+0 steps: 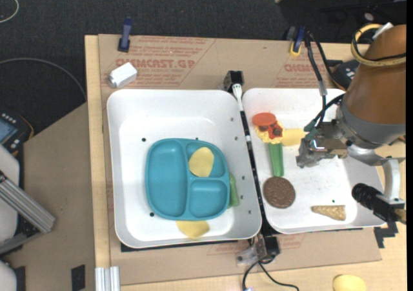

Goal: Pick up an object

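Observation:
My gripper [311, 152] hangs over the right bin [361, 222], just right of a small cluster of toys. That cluster is an orange-red piece [264, 119], a yellow piece [292, 137] and a green stick [276, 160]. A brown round cookie [279, 192] lies below them. A tan wedge [329, 211] rests near the bin's front right. Nothing is visible between the fingers.
The left bin [129, 122] holds a teal divided plate [187, 179] with a yellow chip [201, 162] on it; another yellow piece [192, 228] lies by the plate's front edge. A black divider rail [245, 135] runs between the bins. A white block [122, 75] sits on the cardboard behind.

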{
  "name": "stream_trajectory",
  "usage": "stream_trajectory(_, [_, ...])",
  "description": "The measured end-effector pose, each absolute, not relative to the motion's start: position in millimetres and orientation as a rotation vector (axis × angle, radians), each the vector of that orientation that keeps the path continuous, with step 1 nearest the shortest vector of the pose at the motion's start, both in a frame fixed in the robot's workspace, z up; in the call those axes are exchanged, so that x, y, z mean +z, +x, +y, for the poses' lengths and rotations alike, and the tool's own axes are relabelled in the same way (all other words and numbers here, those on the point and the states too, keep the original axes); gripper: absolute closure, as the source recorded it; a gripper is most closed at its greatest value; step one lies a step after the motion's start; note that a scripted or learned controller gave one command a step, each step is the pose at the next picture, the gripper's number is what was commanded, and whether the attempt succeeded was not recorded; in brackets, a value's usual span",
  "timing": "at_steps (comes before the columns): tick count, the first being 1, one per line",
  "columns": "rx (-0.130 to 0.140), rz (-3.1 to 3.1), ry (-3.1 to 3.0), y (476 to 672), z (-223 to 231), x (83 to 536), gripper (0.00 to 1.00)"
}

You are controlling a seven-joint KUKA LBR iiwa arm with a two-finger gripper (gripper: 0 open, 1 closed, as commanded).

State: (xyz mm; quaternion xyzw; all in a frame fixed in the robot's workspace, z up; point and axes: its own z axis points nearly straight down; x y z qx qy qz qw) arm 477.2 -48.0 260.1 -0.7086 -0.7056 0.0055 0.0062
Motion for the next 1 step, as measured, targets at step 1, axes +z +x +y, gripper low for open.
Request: stream_trajectory(1, [0.014, -2.204, -2.226, 479.8, -132.6, 143.6, 1.0])
